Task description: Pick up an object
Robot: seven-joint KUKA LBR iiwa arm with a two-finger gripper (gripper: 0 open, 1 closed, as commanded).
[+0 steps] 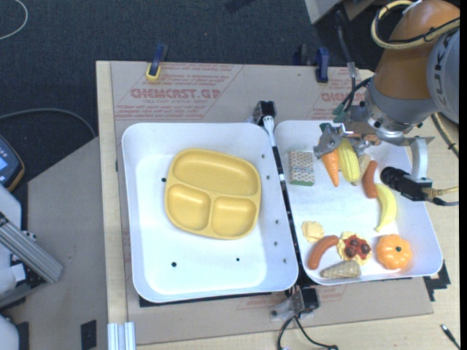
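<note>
Nothing is lifted yet, I judge. The gripper [332, 138] hangs low in the right bin [423, 228], just above the carrot [332, 168] and corn [349, 162]. Grasping and raising remain.

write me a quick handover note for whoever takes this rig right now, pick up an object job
Hand: low over the far end of the right white bin, right at the orange toy carrot and yellow corn cob. Whether it grips anything cannot be told.
Right bin also holds: a green-and-white sponge block, yellow banana, small orange pumpkin, two red sausages.
Left white bin: a yellow three-compartment plastic plate.
Done: nothing visibly lifted.
Left: grasp one object and raise it.
</note>
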